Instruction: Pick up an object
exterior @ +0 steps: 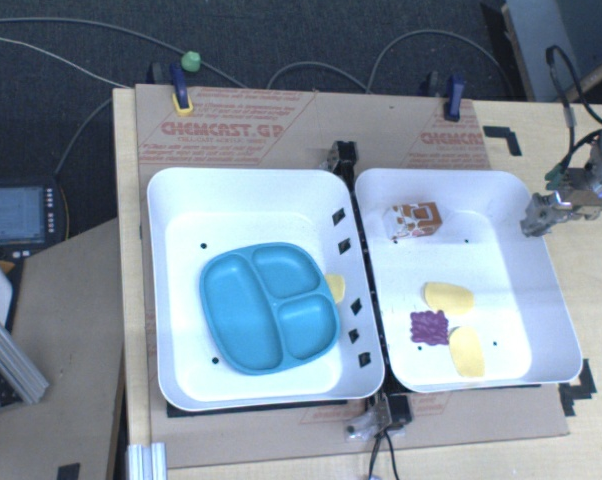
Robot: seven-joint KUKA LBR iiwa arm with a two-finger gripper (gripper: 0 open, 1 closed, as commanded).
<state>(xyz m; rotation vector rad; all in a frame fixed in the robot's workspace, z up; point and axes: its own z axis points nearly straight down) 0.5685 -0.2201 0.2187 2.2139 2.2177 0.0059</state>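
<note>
The gripper (541,215) sits at the right bin's (541,308) right rim, well apart from everything in it, so the whole approach is yet to be made. The likeliest failure is a poor choice of target. The two yellow pieces (448,296) (467,351) and the purple lump (429,327) lie close together near the bin's front, the lump nearly touching both. A descent there could nudge a neighbour or close on an edge and slip off. The brown-and-white item (414,220) lies alone near the back wall (probably the safer pick), though a finger could still strike that wall. The blue tray (269,306) in the left bin (176,268) looks too broad to pinch. Whether the gripper is open or closed cannot be told, as it is small and blurred at the rim. Nothing is seen held in it.
</note>
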